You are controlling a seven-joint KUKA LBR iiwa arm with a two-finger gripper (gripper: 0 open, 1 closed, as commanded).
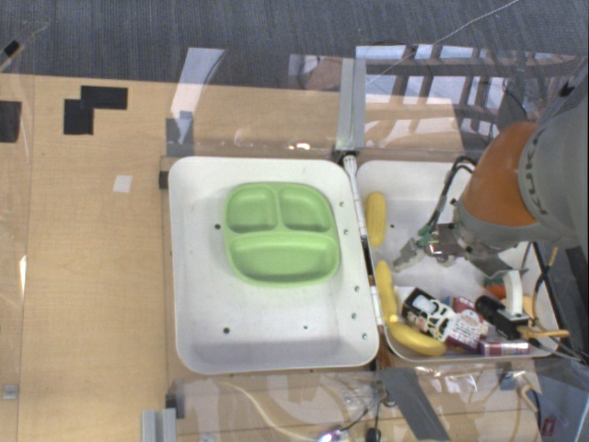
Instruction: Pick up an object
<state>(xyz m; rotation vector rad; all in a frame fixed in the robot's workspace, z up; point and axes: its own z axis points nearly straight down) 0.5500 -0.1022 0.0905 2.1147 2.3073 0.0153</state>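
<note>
Two bananas (398,316) lie nearest me in the right bin (414,184), beside a black-and-white box (428,313) and markers. Above them my gripper (419,249) hangs over bare bin floor, touching nothing I can see; how far it is spread, I cannot tell. Farther left, a green divided tray (281,233) sits in the left bin (198,274).

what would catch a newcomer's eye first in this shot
The bright green divided plate stands out first, lying alone in the left white bin. Next comes the arm's orange band at the right, over the right bin, where yellow bananas lie along the near wall and small items are heaped in the lower corner.
</note>
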